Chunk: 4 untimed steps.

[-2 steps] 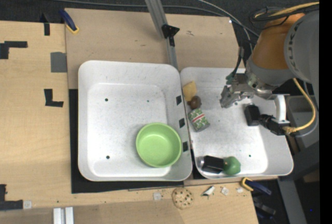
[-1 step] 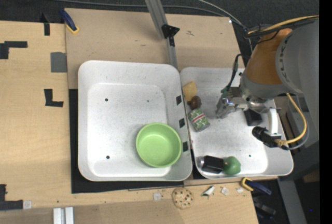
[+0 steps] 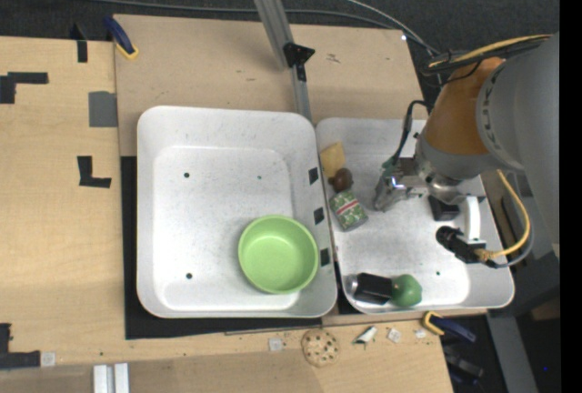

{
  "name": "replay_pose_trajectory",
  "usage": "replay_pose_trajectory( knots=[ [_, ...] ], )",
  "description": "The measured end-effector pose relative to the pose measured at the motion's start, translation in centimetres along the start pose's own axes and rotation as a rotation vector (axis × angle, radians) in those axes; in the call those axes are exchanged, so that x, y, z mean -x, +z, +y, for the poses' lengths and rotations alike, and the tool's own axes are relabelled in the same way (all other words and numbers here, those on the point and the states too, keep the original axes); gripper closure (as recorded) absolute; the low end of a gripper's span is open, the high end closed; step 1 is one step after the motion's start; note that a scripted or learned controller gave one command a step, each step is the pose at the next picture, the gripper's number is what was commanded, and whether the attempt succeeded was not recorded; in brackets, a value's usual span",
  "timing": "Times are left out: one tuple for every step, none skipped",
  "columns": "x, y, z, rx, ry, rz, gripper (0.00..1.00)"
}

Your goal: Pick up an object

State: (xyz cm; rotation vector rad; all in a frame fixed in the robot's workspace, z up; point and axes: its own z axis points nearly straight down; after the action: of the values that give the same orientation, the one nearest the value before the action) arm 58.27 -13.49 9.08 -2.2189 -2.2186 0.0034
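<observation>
Reaching is the step in hand, as I judge it: the end effector [image 3: 389, 191] is hanging low inside the right bin [image 3: 455, 291], and no object is sitting between its fingers, so the pick is not yet made. Whether those fingers are spread or drawn together I cannot tell; the metal at the tip is small and blurred from this slanted overhead camera.

Nearest to the end effector, just to its left and slightly lower in the picture, a small green patterned packet [image 3: 348, 211] is lying on the bin floor, close but seemingly not touching. Up and to the left of the tip, a dark brown round object [image 3: 340, 178] is sitting against a tan block [image 3: 332, 155], both near the wall shared with the left bin [image 3: 182, 136]. Well below the end effector, at the near edge of the bin, a green ball [image 3: 406, 290] is resting against a black object [image 3: 371, 288]. Far to the left, in the other bin, a green bowl [image 3: 277, 254] is standing upright.

The next move probably calls for a short shift left over the packet, then a straight descent and a squeeze.
</observation>
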Motion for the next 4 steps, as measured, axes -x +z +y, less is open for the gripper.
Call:
replay_pose_trajectory(
  knots=[
    [-0.1, -0.9, 0.0, -0.001, 0.0, 0.001, 1.0],
    [-0.3, -7.0, 0.6, 0.005, -0.002, 0.0, 1.0],
    [-0.9, -13.0, -0.1, 0.007, -0.002, 0.0, 1.0],
    [-0.9, -17.6, 0.0, 0.007, -0.001, -0.001, 1.0]
  ],
)
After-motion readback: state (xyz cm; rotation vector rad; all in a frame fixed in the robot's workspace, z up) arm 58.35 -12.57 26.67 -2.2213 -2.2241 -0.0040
